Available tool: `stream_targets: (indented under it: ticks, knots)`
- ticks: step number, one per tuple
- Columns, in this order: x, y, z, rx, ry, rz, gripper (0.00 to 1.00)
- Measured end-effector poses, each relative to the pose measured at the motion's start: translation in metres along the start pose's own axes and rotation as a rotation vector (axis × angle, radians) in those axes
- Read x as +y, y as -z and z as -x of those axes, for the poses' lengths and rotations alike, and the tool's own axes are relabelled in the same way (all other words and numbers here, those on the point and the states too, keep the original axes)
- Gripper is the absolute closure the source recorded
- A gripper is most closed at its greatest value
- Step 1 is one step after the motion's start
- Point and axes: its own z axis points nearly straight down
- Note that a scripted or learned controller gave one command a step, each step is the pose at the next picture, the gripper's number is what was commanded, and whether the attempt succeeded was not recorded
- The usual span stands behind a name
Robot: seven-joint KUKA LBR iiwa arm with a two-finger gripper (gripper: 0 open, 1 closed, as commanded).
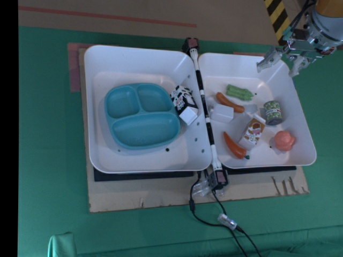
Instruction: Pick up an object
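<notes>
My gripper (282,63) hangs over the far right corner of the right bin (300,119), its two fingers spread apart with nothing between them. Below it in that bin lie green beans (239,93), an orange sausage (230,103), a white block (222,113), a small green can (273,112), a small carton (252,133), a red-orange chili pepper (235,145) and a pink round toy (284,140). None of these touches the gripper.
The left bin (102,159) holds a teal divided plate (142,115) and a black-and-white cow-pattern carton (184,104) against the divider. A cable (214,216) trails from the front of the bins. Yellow-black hazard tape (274,4) marks the floor behind.
</notes>
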Motion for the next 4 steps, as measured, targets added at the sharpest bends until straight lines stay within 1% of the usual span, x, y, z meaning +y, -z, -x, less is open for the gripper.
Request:
stream_targets:
  ticks: [1, 2, 3, 4]
  knots:
    - [0.036, -0.085, -0.033, -0.001, 0.002, 0.0, 0.0]
    - [0.021, -0.151, -0.061, -0.002, 0.001, 0.003, 0.0]
    - [0.023, -0.138, -0.06, -0.003, -0.001, 0.009, 1.0]
    - [0.007, -0.038, -0.077, -0.001, 0.002, 0.002, 1.0]
